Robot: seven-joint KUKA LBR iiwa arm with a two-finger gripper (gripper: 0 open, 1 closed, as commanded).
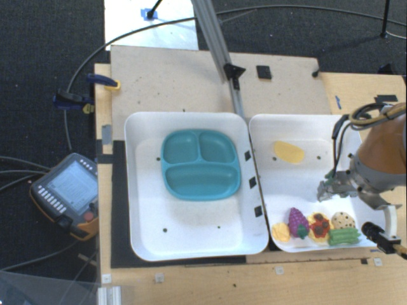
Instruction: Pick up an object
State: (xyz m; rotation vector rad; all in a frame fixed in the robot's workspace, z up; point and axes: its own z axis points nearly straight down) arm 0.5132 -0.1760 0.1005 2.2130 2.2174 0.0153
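In the right bin [311, 129], a flat yellow oval piece [289, 151] lies near the back. Along that bin's front wall sits a row of toy foods: a small yellow piece [280, 232], purple grapes [297, 221], a red and yellow piece [319, 225], a speckled cookie [343, 220] and a green piece [344, 236]. My gripper [329, 190] hangs over the right bin's right half, just behind the cookie and apart from the row. Nothing shows in its grasp.
The left bin [146, 221] holds a teal divided plate [200, 165] toward its back. A slanted metal pole [216, 37] crosses the bench behind the bins. A teach pendant [67, 192] lies on the floor at the left.
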